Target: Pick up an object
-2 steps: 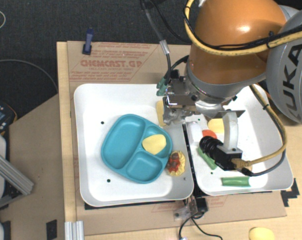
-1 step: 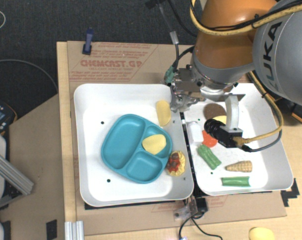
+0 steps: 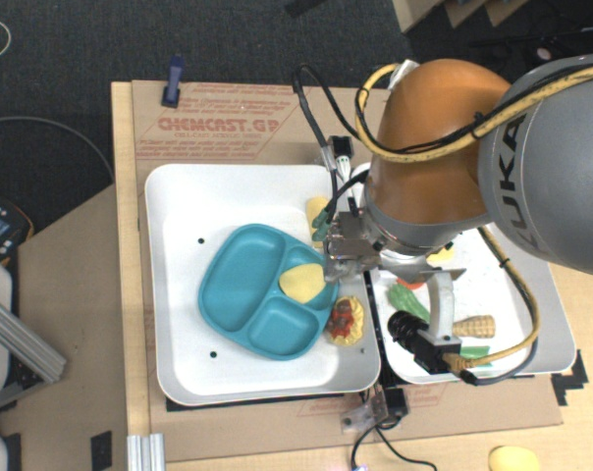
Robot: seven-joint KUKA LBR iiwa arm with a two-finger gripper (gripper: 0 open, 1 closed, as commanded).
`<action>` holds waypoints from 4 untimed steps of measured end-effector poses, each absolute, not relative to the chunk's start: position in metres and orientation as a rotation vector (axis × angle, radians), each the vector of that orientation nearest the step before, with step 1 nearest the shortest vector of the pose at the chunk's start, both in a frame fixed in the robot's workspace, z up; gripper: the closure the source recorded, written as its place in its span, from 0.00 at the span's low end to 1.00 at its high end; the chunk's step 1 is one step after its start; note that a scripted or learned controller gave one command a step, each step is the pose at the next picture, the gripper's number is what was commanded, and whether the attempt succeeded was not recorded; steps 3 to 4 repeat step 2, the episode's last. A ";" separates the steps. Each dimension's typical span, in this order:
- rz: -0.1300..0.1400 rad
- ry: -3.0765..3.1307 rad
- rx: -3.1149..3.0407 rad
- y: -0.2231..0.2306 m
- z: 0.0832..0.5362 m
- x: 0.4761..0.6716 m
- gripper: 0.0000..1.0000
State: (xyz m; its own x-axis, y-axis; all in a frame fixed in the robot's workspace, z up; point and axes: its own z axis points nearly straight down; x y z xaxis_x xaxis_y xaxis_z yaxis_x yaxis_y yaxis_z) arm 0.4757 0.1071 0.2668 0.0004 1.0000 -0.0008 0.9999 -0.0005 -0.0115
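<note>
My gripper hangs low over the right edge of the left bin, under the big orange wrist band. Just below and left of it lies a pale yellow round piece on a teal divided plate. A red and yellow toy food item rests against the plate's right rim. Beside the gripper's upper left, a yellow thing and a small green thing peek out from under the arm.
The right bin holds a green piece, a waffle cone, a yellow bit and a thin green strip; the arm hides much of it. A cardboard sheet lies behind the bins.
</note>
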 end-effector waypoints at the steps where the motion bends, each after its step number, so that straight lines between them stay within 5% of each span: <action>1: -0.001 -2.218 -2.232 0.053 0.273 0.540 1.00; 2: -0.008 -2.218 -2.240 -0.038 0.361 0.534 1.00; 4: -0.008 -2.218 -2.240 -0.038 0.361 0.534 1.00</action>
